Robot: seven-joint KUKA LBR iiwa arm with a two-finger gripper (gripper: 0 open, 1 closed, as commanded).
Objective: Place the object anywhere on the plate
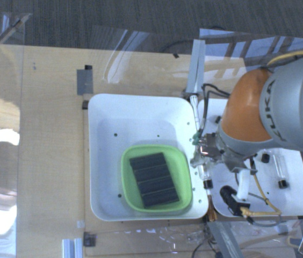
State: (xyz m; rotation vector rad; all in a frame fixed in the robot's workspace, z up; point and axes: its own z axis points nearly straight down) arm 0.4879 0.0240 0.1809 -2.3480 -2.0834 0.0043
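The gripper [209,153] hung over the inner edge of the right bin [296,198], while the dark object [153,179] lay on the green plate [182,168].

The gripper was mostly hidden under the wrist, so whether it was open or closed could not be told, and nothing was seen held in it. Above it sat the arm's orange band [245,109] and the grey arm [299,104], reaching in from the right. Beneath the arm, the right bin held a few small dark and clear bits. The left bin [141,112] stood just beside it, and the plate rested in that bin's near right part. The object, a black ridged rectangular slab, lay flat and slightly slanted near the plate's middle, well within its rim. Both bins sat on the pale wooden bench [44,155].
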